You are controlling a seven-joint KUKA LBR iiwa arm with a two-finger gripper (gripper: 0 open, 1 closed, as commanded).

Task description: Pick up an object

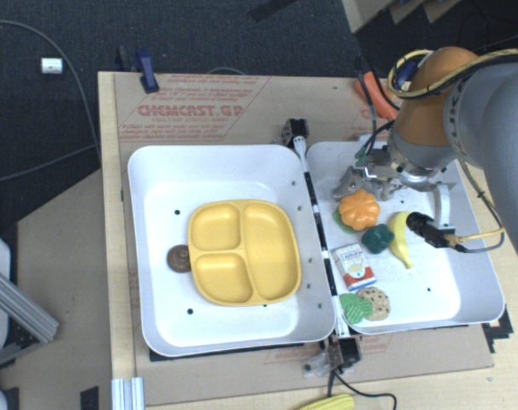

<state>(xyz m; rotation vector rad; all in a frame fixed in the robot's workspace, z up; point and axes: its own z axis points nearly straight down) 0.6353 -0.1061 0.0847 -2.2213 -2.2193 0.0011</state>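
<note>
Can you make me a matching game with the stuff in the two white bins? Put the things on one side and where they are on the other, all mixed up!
Things:
1. yellow tray
2. banana
3. cookie
4. small pumpkin

Places:
A. right bin, near its front edge, beside a green thing
B. middle of the left bin
C. right bin, just below the end effector
D. right bin, right of the dark green thing

Pairs: 1-B, 2-D, 3-A, 4-C
</note>
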